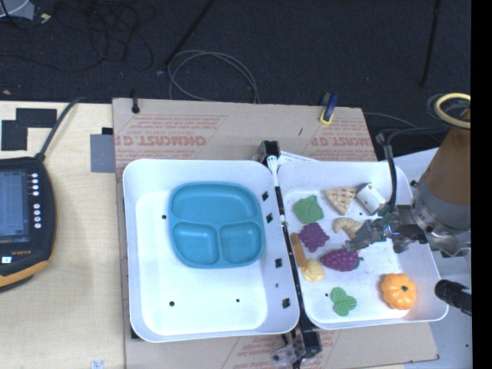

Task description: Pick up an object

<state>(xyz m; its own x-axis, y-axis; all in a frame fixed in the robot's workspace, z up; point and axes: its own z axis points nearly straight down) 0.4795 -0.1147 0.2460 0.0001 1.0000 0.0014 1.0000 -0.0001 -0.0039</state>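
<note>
Camera view: gripper [360, 240] sits low in the right bin [421, 283], tips near the purple grape bunch [340, 260] and the tan croissant-shaped piece [347, 224]. Can't tell its state, the tip is too dark and small.

Nothing looks lifted; every toy lies on the bin floor.

Risks:
- Toys are tightly clustered, so a descent could land between pieces and shove them aside.
- The second purple bunch [314, 236] and green leaf [307, 208] lie just beside, so a double grab or knock is likely.
- The corn cob [304, 258] hugs the divider wall, a poor approach.

Open room: around the orange pumpkin [397, 290] and the green broccoli-like piece [343, 302]. The left bin [146, 298] bears a blue divided plate [215, 225].
</note>
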